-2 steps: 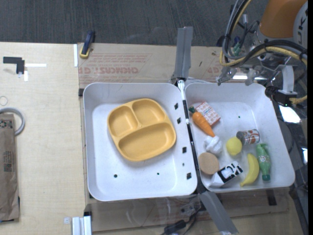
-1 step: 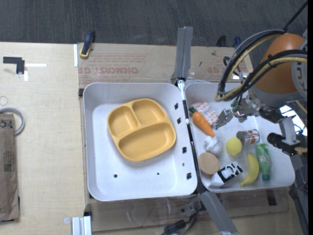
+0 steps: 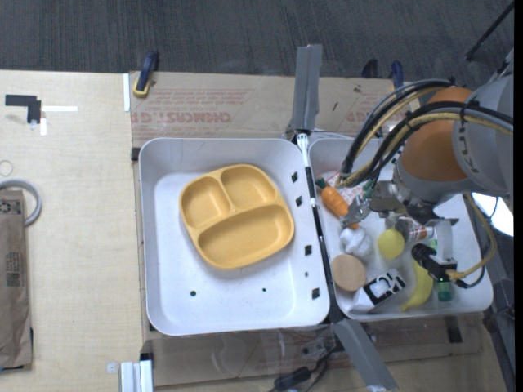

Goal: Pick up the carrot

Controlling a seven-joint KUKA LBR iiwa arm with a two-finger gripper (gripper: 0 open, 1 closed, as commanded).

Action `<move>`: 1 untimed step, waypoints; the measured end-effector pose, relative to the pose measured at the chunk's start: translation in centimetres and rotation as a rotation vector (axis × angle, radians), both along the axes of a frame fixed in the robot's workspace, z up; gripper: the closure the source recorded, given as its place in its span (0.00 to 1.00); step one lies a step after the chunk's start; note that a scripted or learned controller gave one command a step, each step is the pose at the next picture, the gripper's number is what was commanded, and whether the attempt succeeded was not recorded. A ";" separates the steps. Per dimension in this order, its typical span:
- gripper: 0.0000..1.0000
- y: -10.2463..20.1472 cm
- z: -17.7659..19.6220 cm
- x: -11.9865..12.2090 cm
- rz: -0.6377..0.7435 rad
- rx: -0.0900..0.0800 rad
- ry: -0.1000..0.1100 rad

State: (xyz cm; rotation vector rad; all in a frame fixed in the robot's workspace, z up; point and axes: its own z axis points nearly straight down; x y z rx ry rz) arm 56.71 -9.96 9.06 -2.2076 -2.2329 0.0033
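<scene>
Small orange carrot (image 3: 333,200) with a green stem end, lying tilted in the right white bin (image 3: 470,300) near its left wall. Jaws (image 3: 357,211) just beside the carrot's lower right; whether spread or pressed together cannot be told. Left bin holds a yellow three-compartment plate (image 3: 236,216).

Two bins sit side by side on a bench: the left bin (image 3: 159,243) holds a divided plate (image 3: 236,215) near its middle. The right bin (image 3: 474,296) is crowded, with the carrot (image 3: 333,199) by its left wall, toward the back. The gripper (image 3: 359,208) hangs just right of the carrot. Nearer the camera lie a ball (image 3: 391,243), a disc (image 3: 350,272) and what may be a banana (image 3: 419,291). The arm (image 3: 445,149) reaches in from the right. Well left of the bins, a bag (image 3: 14,284) lies on the bench.
</scene>
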 end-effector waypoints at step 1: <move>1.00 -0.2 0.9 0.0 -0.004 -0.001 0.000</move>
